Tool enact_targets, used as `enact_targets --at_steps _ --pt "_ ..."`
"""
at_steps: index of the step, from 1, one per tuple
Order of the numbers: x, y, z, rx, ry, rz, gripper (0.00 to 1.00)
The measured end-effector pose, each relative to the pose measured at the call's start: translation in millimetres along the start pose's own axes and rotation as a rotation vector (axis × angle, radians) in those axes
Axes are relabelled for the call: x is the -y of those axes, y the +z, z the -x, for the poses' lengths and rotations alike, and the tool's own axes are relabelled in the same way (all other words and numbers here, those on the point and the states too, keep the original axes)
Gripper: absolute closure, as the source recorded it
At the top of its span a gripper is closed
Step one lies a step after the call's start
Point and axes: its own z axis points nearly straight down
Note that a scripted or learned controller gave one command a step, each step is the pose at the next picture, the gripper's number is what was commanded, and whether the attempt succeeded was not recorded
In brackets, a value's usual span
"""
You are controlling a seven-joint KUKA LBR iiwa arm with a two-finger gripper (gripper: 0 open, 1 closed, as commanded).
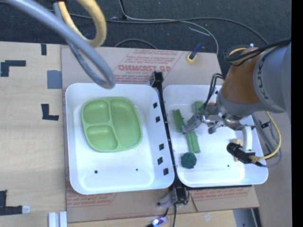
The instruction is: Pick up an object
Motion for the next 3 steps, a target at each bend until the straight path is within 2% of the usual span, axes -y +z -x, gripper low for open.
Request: enact_targets --at_steps 1,2,3 --pt "4.7 57.7 8.9 0.0 0.001 0.0 0.0" --pt "4.2 60.4 8.3 0.001 0.0 0.007 0.0" --pt "3.9 50.0 8.9 0.003 0.0 0.009 1.0"
